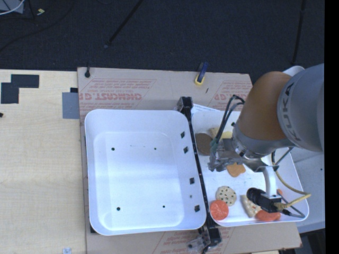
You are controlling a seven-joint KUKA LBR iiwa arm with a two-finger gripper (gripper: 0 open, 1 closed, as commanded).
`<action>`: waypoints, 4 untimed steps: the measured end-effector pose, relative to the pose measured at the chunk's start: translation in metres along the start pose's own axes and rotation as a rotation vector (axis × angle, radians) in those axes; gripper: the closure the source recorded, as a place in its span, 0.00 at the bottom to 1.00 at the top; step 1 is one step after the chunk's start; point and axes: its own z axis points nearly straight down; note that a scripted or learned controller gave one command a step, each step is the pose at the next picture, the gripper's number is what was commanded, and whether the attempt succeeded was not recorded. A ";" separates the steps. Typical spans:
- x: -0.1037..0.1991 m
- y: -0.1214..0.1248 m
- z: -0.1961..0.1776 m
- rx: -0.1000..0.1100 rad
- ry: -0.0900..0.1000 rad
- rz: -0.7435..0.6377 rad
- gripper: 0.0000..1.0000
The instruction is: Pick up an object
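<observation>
Camera view has the grey arm (296, 110) reaching in from the right, orange band (265, 107) above the wrist, and part of the dark "KUKA" lettering reads along its grey casing. The hand (216, 164) is down inside the right bin (296, 176), near the divider side. Whether it is apart or together I cannot tell from this angle, and nothing can be seen clamped in it.

An orange piece (235, 169) lies just beside the hand, and a brown round object (203, 142) sits just above it by the bin's wall. Nearer the front edge, a chocolate-chip cookie (226, 195) lies next to a red-orange round object (219, 209), with a pale wedge (249, 205) off to their right.

The left bin (137, 171) sits alongside. Both bins rest on a cardboard sheet (122, 89) on the counter (37, 157). Its red print is upside down and looks like "CHEMCAST GP". A blue-and-yellow clip (201, 74) grips the sheet's far edge.
</observation>
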 end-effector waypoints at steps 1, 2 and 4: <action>0.006 0.090 -0.078 -0.015 -0.001 -0.003 1.00; -0.051 -0.019 0.004 0.011 0.002 0.006 1.00; 0.034 0.096 0.000 -0.006 -0.001 -0.002 1.00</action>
